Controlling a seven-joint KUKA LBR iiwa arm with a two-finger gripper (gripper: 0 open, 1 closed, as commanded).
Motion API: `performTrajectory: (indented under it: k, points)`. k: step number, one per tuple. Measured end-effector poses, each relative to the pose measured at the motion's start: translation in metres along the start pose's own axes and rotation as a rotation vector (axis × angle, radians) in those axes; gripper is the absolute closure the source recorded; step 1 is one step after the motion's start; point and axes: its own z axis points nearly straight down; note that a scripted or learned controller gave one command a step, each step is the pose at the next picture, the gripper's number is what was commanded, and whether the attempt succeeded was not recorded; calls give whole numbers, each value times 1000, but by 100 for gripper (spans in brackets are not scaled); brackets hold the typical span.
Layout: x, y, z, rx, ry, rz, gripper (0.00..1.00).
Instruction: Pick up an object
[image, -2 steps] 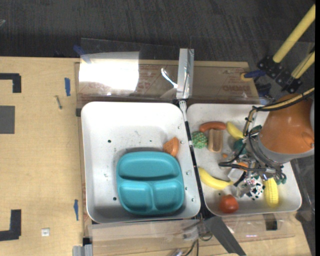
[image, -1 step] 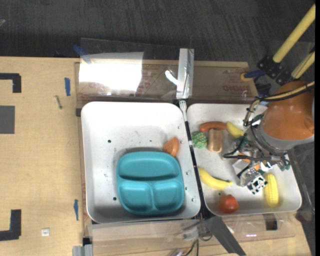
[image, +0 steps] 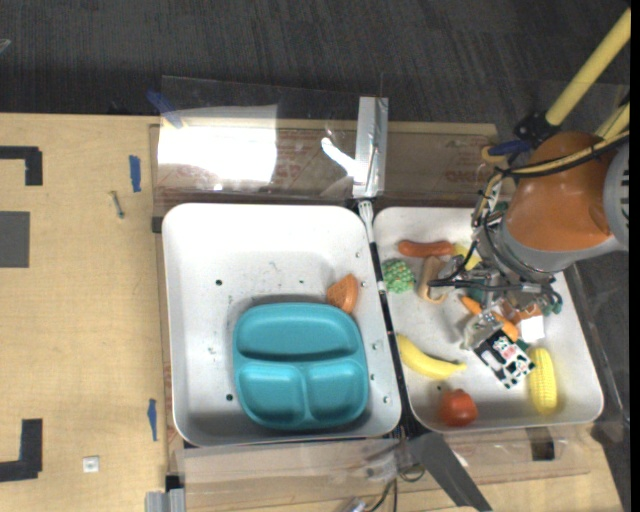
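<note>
My gripper (image: 489, 303) reaches down into the right bin (image: 580, 400), under the orange wrist band (image: 555, 205). It hangs over a cluster of small items: an orange carrot-like piece (image: 472, 304) and a black-and-white toy (image: 504, 359) just below it. Around it lie a red sausage (image: 425, 247), a green knobbly piece (image: 399, 276), a yellow banana (image: 428, 361), a red tomato (image: 459, 407) and a yellow corn cob (image: 543, 380). The wrist hides what lies directly beneath the gripper.
The left bin (image: 190, 250) holds a teal divided tray (image: 298, 365) and a small orange object (image: 343, 293) near the dividing wall. A metal bracket (image: 370, 145) and clear sheet stand behind the bins. Cables (image: 490, 180) hang by the wrist.
</note>
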Motion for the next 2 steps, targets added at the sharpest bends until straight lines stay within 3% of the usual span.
performTrajectory:
  k: [1,2]
  points:
    - [29,-13,17,1,0,-19,0]
    - [-47,7,17,1,-2,-7,0]
